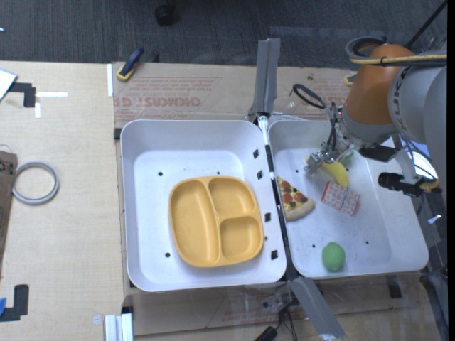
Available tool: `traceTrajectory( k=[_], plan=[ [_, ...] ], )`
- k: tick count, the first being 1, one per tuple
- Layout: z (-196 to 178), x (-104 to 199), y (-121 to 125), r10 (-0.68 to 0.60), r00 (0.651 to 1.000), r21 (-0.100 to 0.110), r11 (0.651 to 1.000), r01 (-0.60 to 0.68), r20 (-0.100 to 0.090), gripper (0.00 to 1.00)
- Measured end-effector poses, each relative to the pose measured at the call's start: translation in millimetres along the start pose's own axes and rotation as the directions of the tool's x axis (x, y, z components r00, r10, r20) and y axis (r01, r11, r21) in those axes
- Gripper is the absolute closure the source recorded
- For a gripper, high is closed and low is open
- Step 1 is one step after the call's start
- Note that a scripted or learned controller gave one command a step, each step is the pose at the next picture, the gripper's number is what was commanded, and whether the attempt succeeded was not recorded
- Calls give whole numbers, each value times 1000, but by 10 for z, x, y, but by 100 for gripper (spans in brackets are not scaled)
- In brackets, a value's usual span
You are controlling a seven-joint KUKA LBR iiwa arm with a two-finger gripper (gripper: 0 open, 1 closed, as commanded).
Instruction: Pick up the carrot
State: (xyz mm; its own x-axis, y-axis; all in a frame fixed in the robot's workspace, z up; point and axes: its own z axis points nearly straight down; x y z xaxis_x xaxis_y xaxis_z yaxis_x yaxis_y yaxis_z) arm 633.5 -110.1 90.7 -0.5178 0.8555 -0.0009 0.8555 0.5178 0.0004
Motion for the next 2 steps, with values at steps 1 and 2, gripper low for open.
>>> traceTrajectory(
  k=[1,2],
  plan=[
    [-6,-97,247,-215,977,0,977,215,2,100],
    [-8,25,239,-371,929,0,929,371,0,100]
  ],
)
